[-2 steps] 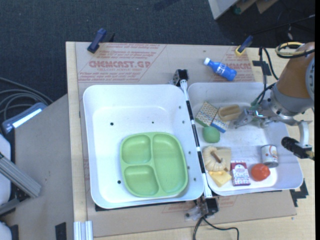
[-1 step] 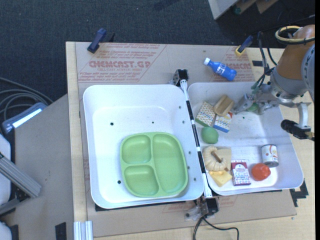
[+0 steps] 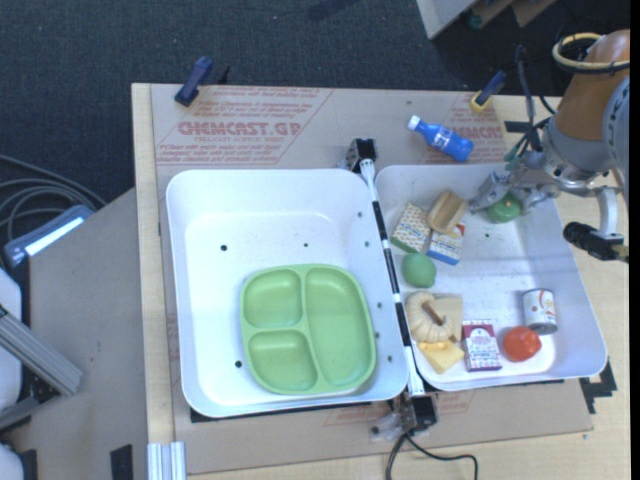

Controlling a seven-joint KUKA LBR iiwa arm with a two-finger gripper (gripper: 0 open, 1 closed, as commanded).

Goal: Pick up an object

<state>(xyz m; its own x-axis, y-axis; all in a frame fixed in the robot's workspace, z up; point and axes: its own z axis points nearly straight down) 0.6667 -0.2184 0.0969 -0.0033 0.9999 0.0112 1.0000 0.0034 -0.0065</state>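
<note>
Small green object (image 3: 506, 209) at right bin's (image 3: 570, 268) far end.

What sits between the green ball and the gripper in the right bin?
Camera view: the tan block lies between the green ball and the gripper.

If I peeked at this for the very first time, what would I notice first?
Probably the big green divided plate lying in the left white bin. Next, the heap of toy food in the right bin, like the red tomato near its front. The gripper hangs over that bin's far end, by something green.
</note>
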